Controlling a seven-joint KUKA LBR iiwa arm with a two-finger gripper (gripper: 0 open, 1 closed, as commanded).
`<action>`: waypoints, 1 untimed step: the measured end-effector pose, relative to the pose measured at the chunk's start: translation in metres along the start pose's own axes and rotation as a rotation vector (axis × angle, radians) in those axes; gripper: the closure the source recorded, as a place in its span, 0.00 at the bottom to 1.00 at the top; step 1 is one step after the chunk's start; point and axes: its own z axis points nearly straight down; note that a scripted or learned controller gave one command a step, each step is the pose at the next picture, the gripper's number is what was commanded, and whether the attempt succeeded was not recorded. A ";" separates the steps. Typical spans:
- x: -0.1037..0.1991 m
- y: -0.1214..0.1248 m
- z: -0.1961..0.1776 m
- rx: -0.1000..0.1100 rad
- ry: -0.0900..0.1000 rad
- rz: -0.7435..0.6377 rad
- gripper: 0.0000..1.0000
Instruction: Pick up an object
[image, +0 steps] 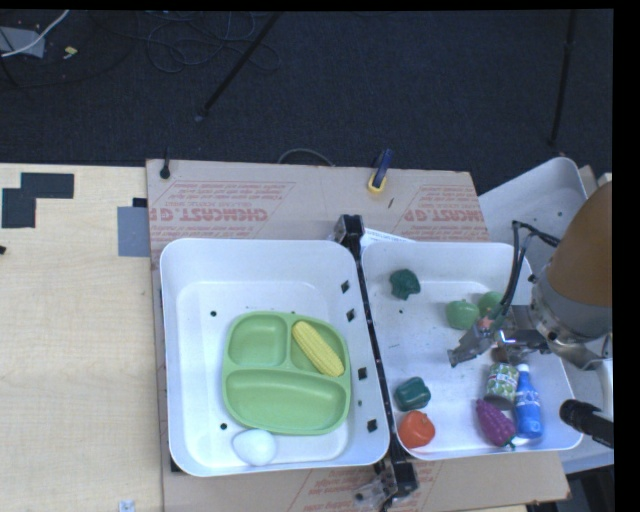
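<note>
Gripper (468, 352), jaw state unreadable, is hovering beside green toy (461, 314) (probably light, smooth, slippery); gripping across its middle looks safest.

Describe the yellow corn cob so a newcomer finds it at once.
Look in the left white bin, at the light green divided plate. The yellow corn cob lies slanted in its upper right compartment, the one yellow thing there; the white egg-shaped object sits off the plate's lower edge.
</note>
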 end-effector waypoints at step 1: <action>-0.001 0.005 0.045 -0.001 0.000 0.001 0.00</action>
